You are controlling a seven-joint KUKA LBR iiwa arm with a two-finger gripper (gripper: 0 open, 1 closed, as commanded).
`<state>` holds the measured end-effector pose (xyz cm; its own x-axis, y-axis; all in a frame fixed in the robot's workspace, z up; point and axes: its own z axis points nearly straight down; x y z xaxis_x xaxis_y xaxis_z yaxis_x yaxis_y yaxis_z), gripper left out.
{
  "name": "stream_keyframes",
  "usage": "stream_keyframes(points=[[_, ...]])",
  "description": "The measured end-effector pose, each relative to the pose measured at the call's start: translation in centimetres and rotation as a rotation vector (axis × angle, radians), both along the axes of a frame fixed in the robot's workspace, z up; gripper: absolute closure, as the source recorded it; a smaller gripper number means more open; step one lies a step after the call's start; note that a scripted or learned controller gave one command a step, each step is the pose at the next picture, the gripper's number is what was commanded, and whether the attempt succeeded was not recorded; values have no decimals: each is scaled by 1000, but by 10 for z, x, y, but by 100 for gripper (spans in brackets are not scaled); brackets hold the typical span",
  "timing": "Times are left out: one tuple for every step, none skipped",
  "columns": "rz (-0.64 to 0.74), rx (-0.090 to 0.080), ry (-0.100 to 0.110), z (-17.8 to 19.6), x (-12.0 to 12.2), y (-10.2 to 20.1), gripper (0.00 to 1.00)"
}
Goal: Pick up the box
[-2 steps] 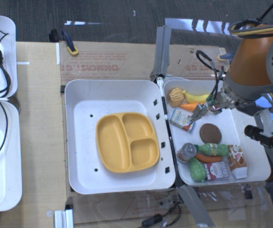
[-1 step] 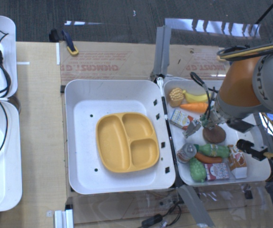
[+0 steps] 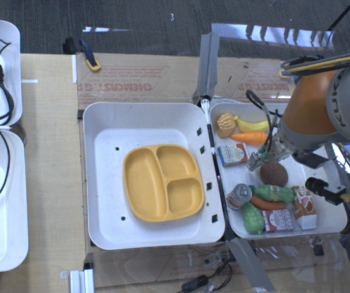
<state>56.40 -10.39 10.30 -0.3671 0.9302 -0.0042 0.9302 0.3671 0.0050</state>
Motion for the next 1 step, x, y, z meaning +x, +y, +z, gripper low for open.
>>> stream_keyframes(points=[[0, 0, 0, 0, 0, 0, 0]])
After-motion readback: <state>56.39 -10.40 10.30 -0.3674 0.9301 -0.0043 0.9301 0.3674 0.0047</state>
